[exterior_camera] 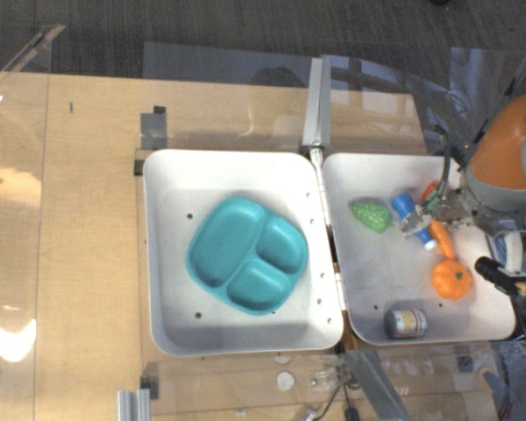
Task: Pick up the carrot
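The arm comes in from three o'clock, its orange band (508, 143) hanging over the right bin (368, 310). The claw (431, 213) sits low inside that bin, toward its two o'clock corner, right on top of a little cluster of items. Whether the claw is open or closed, I cannot tell from here; the metal parts blur into what lies beneath.

The carrot (442, 239) lies on the bin floor just at the claw's five o'clock, touching or nearly touching it, slanting down toward a small orange pumpkin (451, 281). A blue item (404, 206) sits at the claw's nine o'clock, and a green bumpy piece (371, 215) lies farther that way. A grey can (406, 323) rests on its side near the bin's six o'clock edge.

The left bin (171, 323) holds a teal divided plate (247, 254). Both bins sit on the wooden surface (70, 235).
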You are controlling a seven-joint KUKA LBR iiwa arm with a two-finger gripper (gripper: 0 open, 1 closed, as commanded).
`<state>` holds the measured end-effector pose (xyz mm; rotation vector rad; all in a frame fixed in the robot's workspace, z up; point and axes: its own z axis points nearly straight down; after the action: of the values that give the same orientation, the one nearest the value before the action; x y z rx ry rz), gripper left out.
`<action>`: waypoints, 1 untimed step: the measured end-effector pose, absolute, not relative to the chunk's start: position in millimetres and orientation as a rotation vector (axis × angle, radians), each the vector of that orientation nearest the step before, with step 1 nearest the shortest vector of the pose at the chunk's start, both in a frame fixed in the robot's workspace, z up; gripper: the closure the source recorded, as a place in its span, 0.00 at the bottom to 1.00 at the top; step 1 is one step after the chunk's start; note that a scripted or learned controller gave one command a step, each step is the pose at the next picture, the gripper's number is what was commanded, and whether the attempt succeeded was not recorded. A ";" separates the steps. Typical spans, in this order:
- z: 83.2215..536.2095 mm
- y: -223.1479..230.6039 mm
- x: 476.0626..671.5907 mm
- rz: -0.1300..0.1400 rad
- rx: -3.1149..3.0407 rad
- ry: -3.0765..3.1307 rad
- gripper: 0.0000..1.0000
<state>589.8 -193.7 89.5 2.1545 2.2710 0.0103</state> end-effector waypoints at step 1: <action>100.9 -190.7 591.8 0.016 2.150 2.275 1.00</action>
<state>591.8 -190.7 100.9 2.1496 2.2745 0.0165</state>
